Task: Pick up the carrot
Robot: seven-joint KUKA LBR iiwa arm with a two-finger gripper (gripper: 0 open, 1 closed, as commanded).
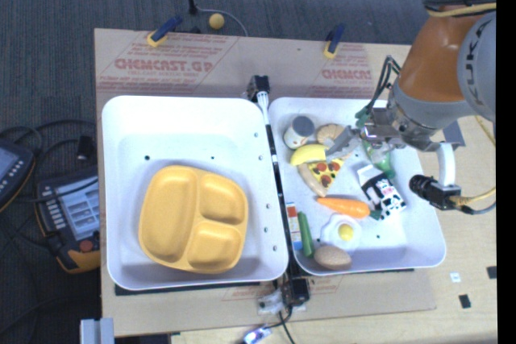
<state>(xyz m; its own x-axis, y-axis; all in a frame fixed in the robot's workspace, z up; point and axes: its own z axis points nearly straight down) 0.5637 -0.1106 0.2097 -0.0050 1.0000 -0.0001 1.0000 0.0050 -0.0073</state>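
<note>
The carrot (344, 206) lies in the lower middle of the right bin (419, 250), between a pizza slice (323, 172) above it and a fried egg (341, 232) below. The gripper (372, 133) hangs over the bin's upper part, up and right of the carrot and apart from it; how it is set cannot be told. The left bin (121, 133) holds a yellow tray (193, 216).

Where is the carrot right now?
The carrot lies in the right bin, just below the pizza slice and above the fried egg.
</note>
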